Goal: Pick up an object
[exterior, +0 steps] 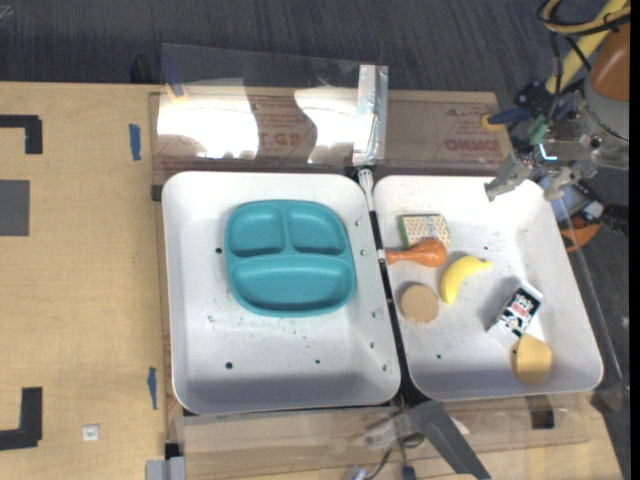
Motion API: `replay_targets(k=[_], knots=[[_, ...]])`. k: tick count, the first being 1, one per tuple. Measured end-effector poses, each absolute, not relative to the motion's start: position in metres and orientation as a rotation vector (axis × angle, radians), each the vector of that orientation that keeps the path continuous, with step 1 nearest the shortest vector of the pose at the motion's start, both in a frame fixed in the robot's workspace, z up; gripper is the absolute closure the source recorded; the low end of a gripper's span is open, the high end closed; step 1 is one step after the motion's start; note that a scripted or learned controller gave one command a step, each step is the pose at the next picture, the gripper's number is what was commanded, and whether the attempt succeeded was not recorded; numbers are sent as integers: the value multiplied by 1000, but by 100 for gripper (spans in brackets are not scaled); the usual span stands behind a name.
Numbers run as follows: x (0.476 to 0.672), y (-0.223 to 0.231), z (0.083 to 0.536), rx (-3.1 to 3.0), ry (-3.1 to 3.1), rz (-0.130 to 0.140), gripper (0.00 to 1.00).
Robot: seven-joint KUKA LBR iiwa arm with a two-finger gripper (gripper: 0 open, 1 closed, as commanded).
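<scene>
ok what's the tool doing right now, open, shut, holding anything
tool: hangs over the far right corner of the right white bin, with nothing seen in it; open or shut cannot be told.

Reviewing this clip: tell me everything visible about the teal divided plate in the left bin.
The teal plate is a rounded-rectangle dish that looks like smooth matte plastic, with raised ridges splitting it into three compartments: two smaller ones toward the far side and one wide one toward the near side. It lies flat and right side up, roughly centred in the left bin, resting on the bin floor. Its compartments hold nothing. Nothing else touches it; the toy food sits in the other bin.
</scene>
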State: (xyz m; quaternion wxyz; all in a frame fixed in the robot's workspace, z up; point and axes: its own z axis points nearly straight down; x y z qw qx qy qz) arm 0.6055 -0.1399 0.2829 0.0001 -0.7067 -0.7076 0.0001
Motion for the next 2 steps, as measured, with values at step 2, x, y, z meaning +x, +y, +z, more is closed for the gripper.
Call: replay_targets(k=[2], knots=[[557,-102,88,-2179,-2267,-4,0]])
